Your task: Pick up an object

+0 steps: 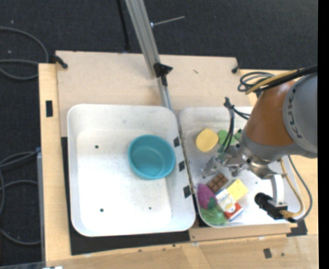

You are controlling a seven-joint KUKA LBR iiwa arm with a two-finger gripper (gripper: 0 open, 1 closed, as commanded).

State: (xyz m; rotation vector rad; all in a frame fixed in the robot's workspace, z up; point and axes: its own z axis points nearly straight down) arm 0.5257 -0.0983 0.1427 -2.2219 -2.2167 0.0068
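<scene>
Reaching in from the right of the frame, the arm (276, 122) is seen lowered over the right bin (193, 116), its fingers (225, 162) set among a heap of small things at the lower right: a yellow piece (207, 139), a brown bar (216, 181), a purple thing (204, 195), something green (212, 210) and a yellow-and-red packet (231, 198). Whether anything is grasped cannot be told, as the tips are too small and cluttered to be read. The step in hand is judged to be the approach; a firm closing on one piece and a straight lift are called for next, while the blue bowl (151, 156) in the left bin (86, 122) is left apart.
</scene>
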